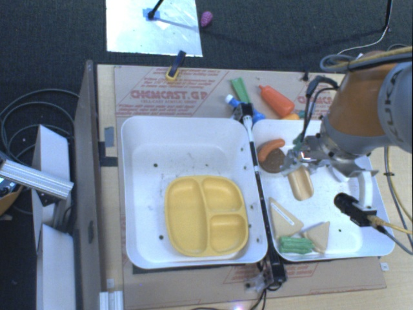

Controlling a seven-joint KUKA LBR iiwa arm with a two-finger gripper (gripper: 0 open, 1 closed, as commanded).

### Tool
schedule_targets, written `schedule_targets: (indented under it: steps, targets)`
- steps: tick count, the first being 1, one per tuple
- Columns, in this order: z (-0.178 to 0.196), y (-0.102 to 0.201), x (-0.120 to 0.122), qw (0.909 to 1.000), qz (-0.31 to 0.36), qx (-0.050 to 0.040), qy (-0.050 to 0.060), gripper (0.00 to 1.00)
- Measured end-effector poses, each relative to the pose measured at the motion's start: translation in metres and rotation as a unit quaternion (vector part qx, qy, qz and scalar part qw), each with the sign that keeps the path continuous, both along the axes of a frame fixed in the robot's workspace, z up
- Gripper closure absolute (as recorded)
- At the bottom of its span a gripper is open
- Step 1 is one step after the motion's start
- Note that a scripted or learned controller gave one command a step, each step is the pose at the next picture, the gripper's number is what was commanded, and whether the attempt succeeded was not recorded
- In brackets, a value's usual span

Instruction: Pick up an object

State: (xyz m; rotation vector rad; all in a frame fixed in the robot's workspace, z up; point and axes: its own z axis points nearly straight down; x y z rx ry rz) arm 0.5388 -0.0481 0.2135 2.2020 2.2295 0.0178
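Camera view: the arm (371, 105) reaches over the right bin (377, 241), its hand (302, 159) low near the bin's upper left; whether the hand is spread or pressed together cannot be told. Just below it lies a tan bread roll (301, 185), beside a hot dog (271, 149) and a brown disc (274, 162). The left bin (193, 134) holds a yellow divided tray (206, 215).

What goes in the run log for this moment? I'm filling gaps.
arm: over right bin | gripper: above tan piece, grasp unclear | yellow tray: left bin
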Motion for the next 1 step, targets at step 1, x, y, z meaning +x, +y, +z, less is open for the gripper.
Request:
schedule_targets:
  steps: [1]
  targets:
    - [0.0199,0.0483,0.0005,1.0,-0.001,0.0,0.005,1.0]
